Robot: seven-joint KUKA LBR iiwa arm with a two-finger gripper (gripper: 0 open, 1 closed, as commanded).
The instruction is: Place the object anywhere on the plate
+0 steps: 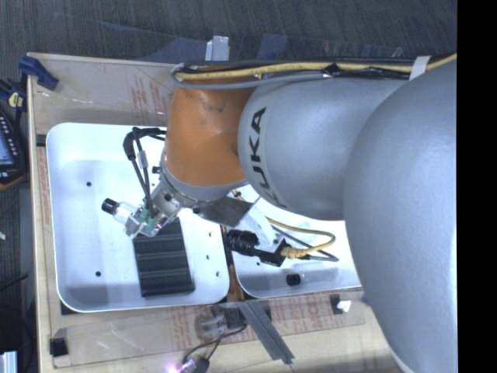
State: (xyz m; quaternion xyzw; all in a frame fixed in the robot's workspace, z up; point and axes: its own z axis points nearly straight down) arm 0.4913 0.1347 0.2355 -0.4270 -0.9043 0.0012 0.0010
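The grey arm with its orange band (203,134) reaches across from the right and covers most of the bench. Its gripper (164,259) appears as a black ribbed block hanging over the front middle of the left bin (78,169). A small clear and green part (133,217) with a dark tip sticks out to the left at the block's top. What lies under the block is hidden.
The arm hides most of the right bin (311,286); a small black item (293,279) lies in its visible front strip. Black and yellow cables (299,247) hang from the arm above that bin. Small dark specks dot the left bin's floor.
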